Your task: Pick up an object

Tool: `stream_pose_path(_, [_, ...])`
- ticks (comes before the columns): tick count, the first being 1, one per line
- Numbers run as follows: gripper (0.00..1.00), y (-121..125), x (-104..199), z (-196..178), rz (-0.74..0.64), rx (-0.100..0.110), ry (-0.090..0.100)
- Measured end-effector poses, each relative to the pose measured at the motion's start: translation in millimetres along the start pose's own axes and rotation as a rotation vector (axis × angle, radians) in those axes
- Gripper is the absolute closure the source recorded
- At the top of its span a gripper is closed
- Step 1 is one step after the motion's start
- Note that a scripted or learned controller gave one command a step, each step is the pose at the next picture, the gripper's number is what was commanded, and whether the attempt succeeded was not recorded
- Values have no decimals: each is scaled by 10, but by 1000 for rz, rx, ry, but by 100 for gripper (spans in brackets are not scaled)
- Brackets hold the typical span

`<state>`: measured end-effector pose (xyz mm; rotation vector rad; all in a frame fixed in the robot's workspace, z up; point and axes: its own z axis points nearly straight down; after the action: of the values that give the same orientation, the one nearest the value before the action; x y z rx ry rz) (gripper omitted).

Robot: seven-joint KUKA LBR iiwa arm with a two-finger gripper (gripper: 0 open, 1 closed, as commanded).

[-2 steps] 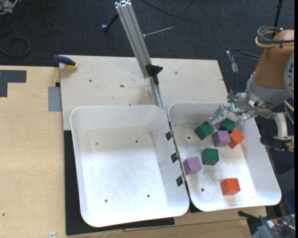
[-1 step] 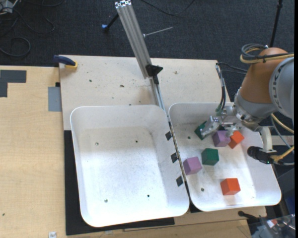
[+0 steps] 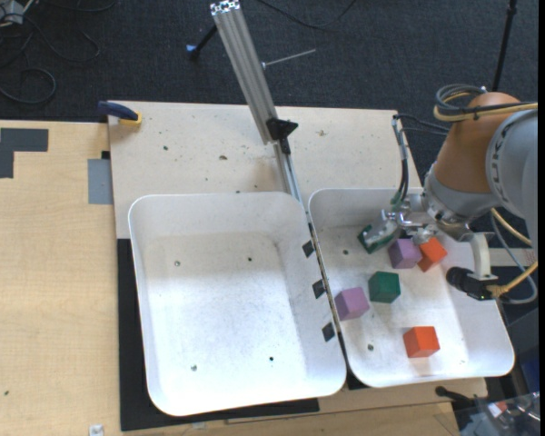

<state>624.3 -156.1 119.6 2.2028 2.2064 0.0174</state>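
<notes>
In the right bin [image 3: 490, 352] lie several small blocks. A purple cube [image 3: 404, 252] and an orange cube [image 3: 431, 254] sit side by side just under my gripper [image 3: 401, 228], which hangs low over the bin's upper middle. A small dark green piece [image 3: 375, 237] lies at the gripper's left edge; whether it is touched or held is unclear. Further forward are a green cube [image 3: 384, 287], a second purple cube [image 3: 351, 302] near the bin's left wall, and a second orange cube [image 3: 421, 341] toward the front.
The left bin [image 3: 154, 243] stands beside the right one, with a ridge with black clips [image 3: 314, 271] between them. A slanted metal pole [image 3: 250, 71] rises behind the bins. A wooden bench top [image 3: 45, 271] extends to the left.
</notes>
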Motion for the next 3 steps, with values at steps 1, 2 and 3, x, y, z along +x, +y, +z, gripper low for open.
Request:
stream_pose_path(1, [100, 15, -17, -104, 2, -5, -3])
stream_pose_path(2, [100, -50, -62, -575, 5, 23, 9])
stream_pose_path(3, [100, -28, -79, -1108, 1, 21, 8])
